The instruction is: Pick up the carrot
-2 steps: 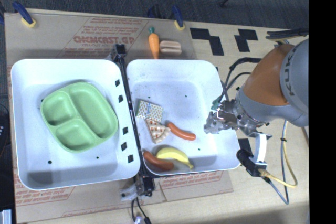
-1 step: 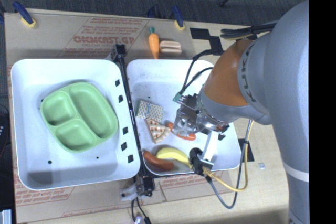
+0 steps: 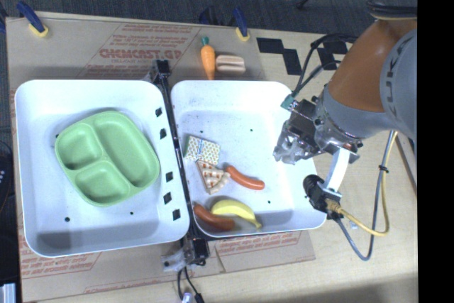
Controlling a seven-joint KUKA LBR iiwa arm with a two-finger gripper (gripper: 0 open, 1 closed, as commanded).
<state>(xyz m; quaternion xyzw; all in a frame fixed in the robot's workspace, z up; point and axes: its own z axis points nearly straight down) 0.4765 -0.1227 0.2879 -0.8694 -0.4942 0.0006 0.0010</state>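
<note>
- Beyond the far rim of the right bin (image 3: 234, 90), on the cardboard sheet (image 3: 142, 46) under both bins, we see the carrot (image 3: 207, 60); it lies outside the bin, green top pointing away from it, orange body just touching or nearly touching the rim.
- Just beside the carrot on its right we see a small hot dog bun (image 3: 230, 64), also on the cardboard.
- Over the right edge of the right bin we find the gripper (image 3: 289, 150), hanging from the grey arm (image 3: 369, 89); its metal fingers blur together and we cannot tell whether they are apart or together; we see nothing between them; it is well apart from the carrot.
- Near the middle of the right bin we see a chequered cracker (image 3: 202, 149), a waffle wedge (image 3: 211, 176) touching it, and a sausage (image 3: 246, 179) just beside the wedge.
- At the near edge of that bin lie a banana (image 3: 236, 211) and a second sausage (image 3: 213, 218), touching.
- Centred in the left bin (image 3: 42, 103) we see a green divided plate (image 3: 106, 156); blue clamps (image 3: 32, 19) grip the far edge of the cardboard.
</note>
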